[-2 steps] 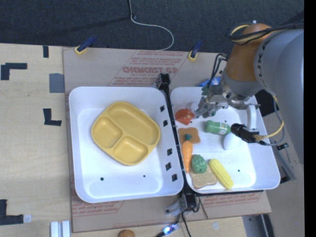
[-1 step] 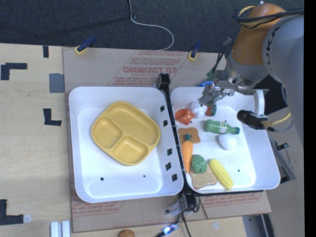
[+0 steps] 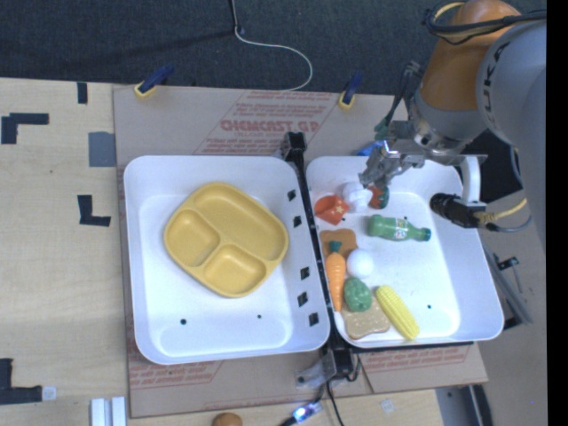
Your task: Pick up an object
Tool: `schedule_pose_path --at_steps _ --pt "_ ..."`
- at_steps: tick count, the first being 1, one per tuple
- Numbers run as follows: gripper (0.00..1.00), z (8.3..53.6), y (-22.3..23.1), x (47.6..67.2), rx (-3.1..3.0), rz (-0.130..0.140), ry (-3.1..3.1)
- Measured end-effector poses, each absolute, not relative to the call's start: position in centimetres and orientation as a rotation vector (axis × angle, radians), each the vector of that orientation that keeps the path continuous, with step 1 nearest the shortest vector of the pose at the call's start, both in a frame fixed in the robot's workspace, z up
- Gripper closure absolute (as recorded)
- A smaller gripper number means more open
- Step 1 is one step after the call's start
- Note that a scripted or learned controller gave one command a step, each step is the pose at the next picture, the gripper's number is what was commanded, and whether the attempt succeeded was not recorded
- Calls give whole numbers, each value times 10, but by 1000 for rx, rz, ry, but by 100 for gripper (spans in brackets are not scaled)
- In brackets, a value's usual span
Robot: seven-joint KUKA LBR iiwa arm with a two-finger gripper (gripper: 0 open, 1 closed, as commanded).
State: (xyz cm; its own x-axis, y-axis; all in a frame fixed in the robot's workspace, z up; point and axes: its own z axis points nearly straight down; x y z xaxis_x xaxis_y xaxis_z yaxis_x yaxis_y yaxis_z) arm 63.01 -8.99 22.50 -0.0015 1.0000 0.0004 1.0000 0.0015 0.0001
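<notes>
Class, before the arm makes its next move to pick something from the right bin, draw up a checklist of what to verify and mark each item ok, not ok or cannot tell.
1. Gripper over the right bin: ok.
2. Object between its fingers: cannot tell.
3. Green bottle lying apart from the other items: ok.
4. Carrot, white ball and corn spaced for a clean grasp: not ok, crowded.
5. Yellow tray sits in the left bin, away from the arm: ok.
</notes>
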Motion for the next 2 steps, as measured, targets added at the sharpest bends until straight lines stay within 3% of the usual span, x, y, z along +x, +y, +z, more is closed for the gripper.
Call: schedule_pose_path --at_steps 2 --pt "100 218 -2 583 -2213 4 -2224"
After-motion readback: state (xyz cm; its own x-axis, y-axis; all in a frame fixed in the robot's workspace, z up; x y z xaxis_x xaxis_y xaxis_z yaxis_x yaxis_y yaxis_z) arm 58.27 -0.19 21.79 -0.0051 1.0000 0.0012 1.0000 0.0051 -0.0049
